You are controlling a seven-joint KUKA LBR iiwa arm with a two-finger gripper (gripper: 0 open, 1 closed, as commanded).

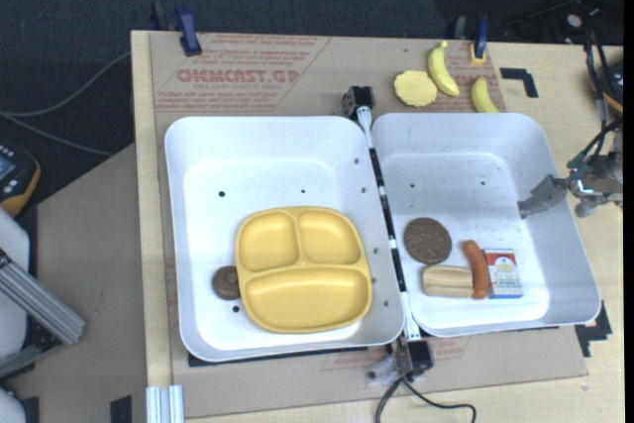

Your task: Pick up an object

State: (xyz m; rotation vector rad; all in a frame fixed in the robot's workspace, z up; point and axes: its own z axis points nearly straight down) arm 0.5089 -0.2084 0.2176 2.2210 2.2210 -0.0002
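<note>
A dark carpeted floor with loose cables surrounds a pale wooden worktop (248, 79) printed with faded red lettering, which carries two shallow white plastic bins side by side. At the right edge of the view, a small grey metal gripper (543, 196) reaches in over the rim of the right-hand white bin (466, 144); whether the jaws are wide or narrow cannot be told at this size, and nothing is visible between them. Nearest to them, in the lower part of that bin, lie four small things close together: a small white carton with red and blue print (505, 274), touching a red-orange toy sausage (476, 267), which leans against a tan toy bread roll (446, 281), with a flat round brown toy patty (427, 240) just above. Any of these could serve as the object to pick up. Judging from the crowding, a descent there might pinch two items, or nudge one aside so the jaws come up bare; the flat patty offers little to grip. Further left, the left-hand white bin (198, 163) holds a yellow three-compartment plastic tray (302, 267) and a small brown disc (227, 282) beside it. Beyond the bins, on the worktop, rest two yellow toy bananas (444, 71) and a yellow wavy slice (415, 88).
</note>
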